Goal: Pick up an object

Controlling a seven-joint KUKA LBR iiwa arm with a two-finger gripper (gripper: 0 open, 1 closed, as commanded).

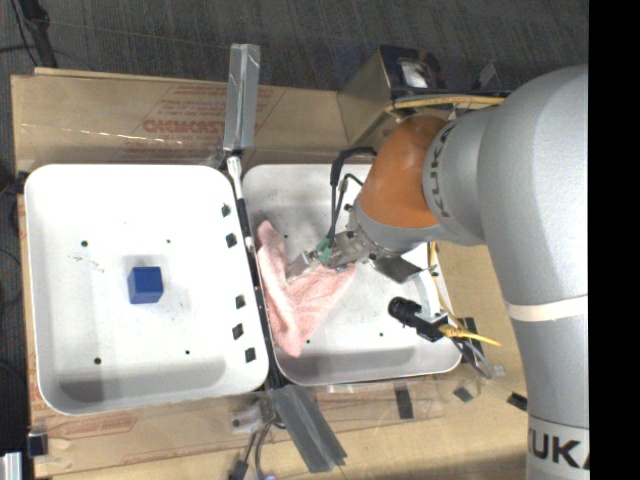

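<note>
Closest to the lens is the arm (520,198), its grey bulk reaching in from the right with the orange band (395,173) above the wrist, bent down over the right bin (300,183). Its end effector (322,257) sits low at the far edge of a pink cloth (305,298), which lies crumpled along the left side of that bin, running from mid-bin toward the near left corner. The tip looks to be touching the cloth or just above it. Whether it is open or closed I cannot tell, since the wrist hides much of it.

Well apart, the left bin (120,198) holds a small blue cube (146,284) left of its middle, untouched. Both bins rest on a cardboard-covered surface (120,108).

I judge the step in hand to be the grasp itself, with the cloth as the likely target (the cube is in the other bin). Nothing is lifted yet. The next move calls for a firm close on a fold of cloth, then a straight lift high enough to clear the bin's wall, because limp cloth can slip free or drag.
</note>
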